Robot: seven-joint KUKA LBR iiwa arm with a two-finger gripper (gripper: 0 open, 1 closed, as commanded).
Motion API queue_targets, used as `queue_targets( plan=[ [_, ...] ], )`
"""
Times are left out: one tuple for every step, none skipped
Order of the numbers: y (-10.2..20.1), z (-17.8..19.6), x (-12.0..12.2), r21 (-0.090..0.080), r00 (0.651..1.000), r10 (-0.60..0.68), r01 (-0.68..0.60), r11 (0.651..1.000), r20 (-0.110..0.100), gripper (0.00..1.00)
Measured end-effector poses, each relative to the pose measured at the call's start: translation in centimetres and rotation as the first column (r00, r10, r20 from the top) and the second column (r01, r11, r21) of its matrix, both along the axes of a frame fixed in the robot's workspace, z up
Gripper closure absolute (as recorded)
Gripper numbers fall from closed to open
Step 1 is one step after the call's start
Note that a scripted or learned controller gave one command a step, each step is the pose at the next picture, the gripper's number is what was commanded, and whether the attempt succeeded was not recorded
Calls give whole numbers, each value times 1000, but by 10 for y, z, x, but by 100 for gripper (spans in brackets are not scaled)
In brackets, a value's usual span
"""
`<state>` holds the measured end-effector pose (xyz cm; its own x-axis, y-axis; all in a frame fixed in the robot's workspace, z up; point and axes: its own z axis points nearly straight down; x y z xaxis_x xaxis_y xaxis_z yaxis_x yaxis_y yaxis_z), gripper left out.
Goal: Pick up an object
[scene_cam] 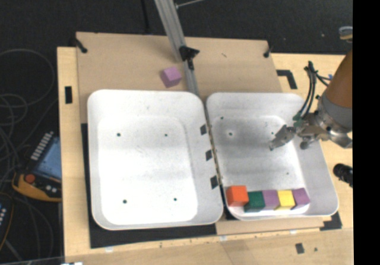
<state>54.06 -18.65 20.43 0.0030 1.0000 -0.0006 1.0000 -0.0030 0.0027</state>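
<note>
Along the front wall of the right bin (255,109) sits a row of small blocks: an orange block (237,194), a green block (256,200), a purple block (271,198), a yellow block (286,198) and another purple block (300,196). My gripper (289,138) hangs over the right side of that bin, well behind the row. Its fingers (279,139) are spread apart and hold nothing. The arm with its orange band (339,85) comes in from the right edge.
The left bin (148,160) lies beside the right one. A lone purple cube (171,76) rests on the bench behind the left bin. A slanted metal rail (172,26) rises behind the seam between the bins. Cables and a handheld pendant (41,166) lie at far left.
</note>
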Motion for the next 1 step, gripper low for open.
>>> queue_targets(
  plan=[
    [85, 58, -56, 3, 1000, 12, -12, 1000, 2, 0]
  ],
)
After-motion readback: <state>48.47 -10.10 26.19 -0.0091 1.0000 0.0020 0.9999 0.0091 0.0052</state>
